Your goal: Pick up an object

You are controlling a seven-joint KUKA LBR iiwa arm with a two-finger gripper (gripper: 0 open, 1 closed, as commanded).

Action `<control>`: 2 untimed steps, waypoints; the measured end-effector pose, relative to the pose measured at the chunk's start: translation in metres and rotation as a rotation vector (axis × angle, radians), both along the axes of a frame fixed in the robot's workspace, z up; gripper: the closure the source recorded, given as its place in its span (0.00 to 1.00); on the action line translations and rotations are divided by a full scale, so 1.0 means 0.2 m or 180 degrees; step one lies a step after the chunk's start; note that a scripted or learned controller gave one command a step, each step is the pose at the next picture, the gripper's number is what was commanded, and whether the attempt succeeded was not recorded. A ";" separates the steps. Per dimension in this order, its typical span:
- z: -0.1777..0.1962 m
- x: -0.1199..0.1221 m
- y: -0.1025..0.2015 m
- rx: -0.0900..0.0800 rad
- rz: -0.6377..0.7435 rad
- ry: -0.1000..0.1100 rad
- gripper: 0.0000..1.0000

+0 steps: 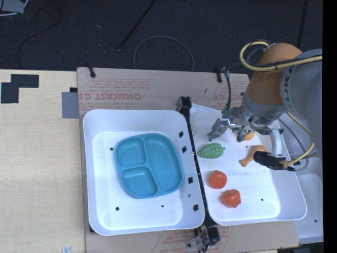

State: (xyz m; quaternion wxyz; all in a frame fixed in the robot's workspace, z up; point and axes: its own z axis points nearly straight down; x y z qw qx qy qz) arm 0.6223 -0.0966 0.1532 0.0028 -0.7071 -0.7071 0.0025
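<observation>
two red tomatoes (224, 188) sit nearest in my right bin (284, 204), close together. farther back lies a green leafy piece (211, 151), with an orange piece (251, 155) to its right. my gripper (227, 127) hovers just beyond the green piece, fingers spread, pinching nothing. the left bin (102, 215) holds a blue tray (148, 165).

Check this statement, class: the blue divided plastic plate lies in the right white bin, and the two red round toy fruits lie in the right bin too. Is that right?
One thing is wrong. The camera view shows the blue divided plastic plate in the left white bin, not the right. The two red round toy fruits do lie in the right white bin.
</observation>
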 end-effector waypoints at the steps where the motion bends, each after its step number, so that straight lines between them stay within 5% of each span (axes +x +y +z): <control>1: -0.27 -0.06 0.00 0.0003 0.0001 0.0004 0.00; 2: -0.33 -0.06 0.00 0.0001 -0.0007 -0.0006 0.00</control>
